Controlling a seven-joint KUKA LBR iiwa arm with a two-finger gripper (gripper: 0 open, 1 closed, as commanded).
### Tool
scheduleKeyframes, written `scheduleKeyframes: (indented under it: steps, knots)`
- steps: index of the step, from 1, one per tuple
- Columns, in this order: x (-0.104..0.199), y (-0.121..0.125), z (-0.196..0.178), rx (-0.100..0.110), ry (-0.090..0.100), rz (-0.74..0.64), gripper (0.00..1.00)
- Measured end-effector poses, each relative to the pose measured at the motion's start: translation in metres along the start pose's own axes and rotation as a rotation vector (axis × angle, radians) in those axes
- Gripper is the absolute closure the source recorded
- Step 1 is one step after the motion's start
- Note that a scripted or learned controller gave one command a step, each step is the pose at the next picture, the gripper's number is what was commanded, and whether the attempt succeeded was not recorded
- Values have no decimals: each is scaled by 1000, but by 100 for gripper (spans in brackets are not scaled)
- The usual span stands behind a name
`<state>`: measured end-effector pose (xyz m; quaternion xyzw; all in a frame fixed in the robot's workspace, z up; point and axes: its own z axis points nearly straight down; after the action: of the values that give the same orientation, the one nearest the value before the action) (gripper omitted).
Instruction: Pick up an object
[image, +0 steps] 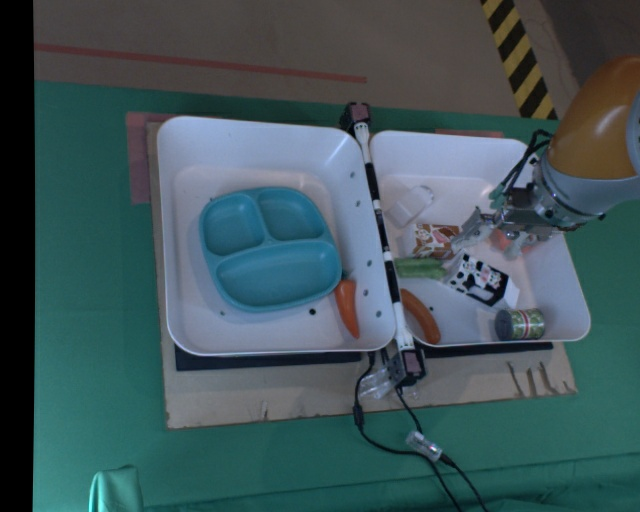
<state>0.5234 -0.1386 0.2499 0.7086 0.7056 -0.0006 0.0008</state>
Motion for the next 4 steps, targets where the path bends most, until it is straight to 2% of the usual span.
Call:
scheduleKeyframes:
  steps: [1,2,3,4]
  knots:
    - [-1,2,-10,-3,-2,3,100]
    - [-50,76,-64,-3,-3,0,100]
    - [-15,21,-107,0,0,-2,100]
    - [5,3,-104,0,1,-2,100]
